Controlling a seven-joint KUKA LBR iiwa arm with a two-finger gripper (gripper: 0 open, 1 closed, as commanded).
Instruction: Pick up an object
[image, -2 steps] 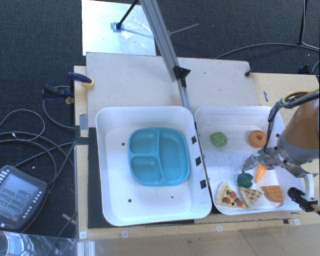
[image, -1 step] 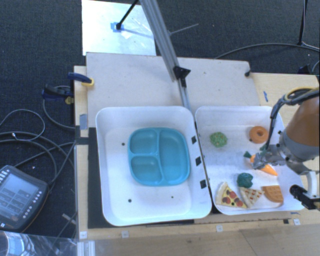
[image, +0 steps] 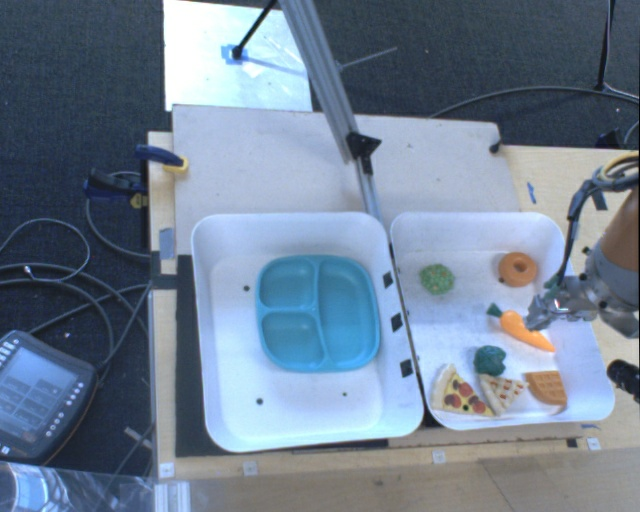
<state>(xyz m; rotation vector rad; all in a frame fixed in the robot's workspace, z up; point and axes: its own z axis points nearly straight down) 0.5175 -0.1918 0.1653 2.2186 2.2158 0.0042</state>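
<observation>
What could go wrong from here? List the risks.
1. The hand sits at the thick end of the toy carrot, so closing off-centre may push it away rather than grip it.
2. The carrot lies near the right bin's far wall; the hand could bump that rim.
3. The green broccoli piece and waffle lie close by and could get knocked.

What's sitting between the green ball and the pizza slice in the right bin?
Nothing: in the camera view, bare white bin floor runs from the green ball down to the pizza slice.
</observation>
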